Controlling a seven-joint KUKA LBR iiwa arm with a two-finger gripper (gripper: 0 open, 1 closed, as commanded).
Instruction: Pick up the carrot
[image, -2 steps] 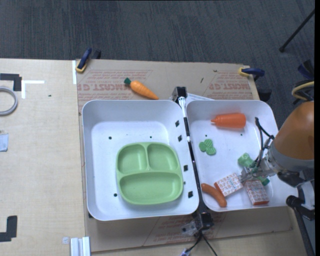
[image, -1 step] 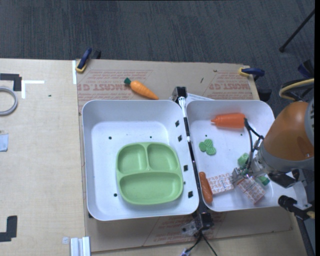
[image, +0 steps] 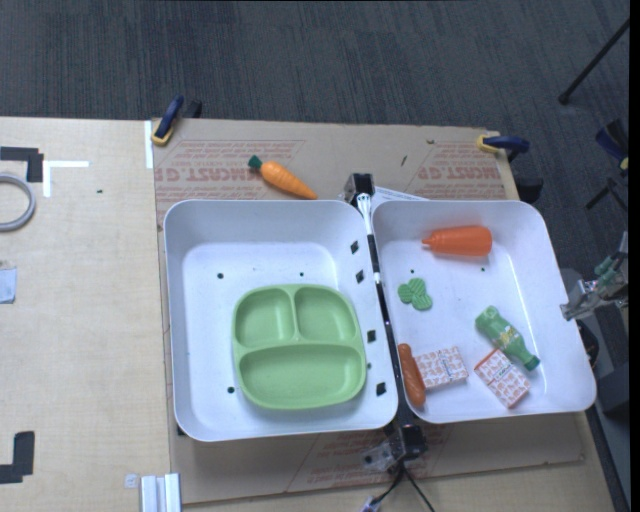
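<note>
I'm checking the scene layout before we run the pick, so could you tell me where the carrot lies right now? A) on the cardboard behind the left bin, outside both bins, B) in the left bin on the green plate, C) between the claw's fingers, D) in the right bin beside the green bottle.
A: the carrot lies on the cardboard just beyond the left bin.

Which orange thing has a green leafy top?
The carrot, lying on the cardboard behind the left bin. The orange bottle and the sausage in the right bin have none.
</note>
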